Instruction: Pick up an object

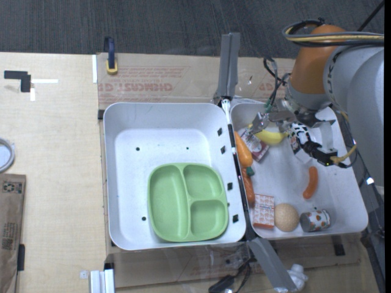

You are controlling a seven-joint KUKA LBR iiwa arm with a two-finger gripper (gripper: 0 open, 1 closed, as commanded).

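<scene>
My gripper (274,122) hangs low over the back left part of the right bin (345,194), under the arm's orange band. A yellow banana (271,137) lies right below it, touching or nearly touching its tip. An orange carrot (243,149) lies along the bin's left wall. A red-orange sausage (311,182) lies to the right. At the front of the bin sit a patterned small box (264,210), a tan egg-shaped ball (285,217) and a small can (314,220) on its side.
The left bin (122,163) holds a green divided plate (187,201). A second orange-red piece (248,188) lies by the divider between the bins. Cables and a black-and-white part (305,140) hang off the wrist over the right bin.
</scene>
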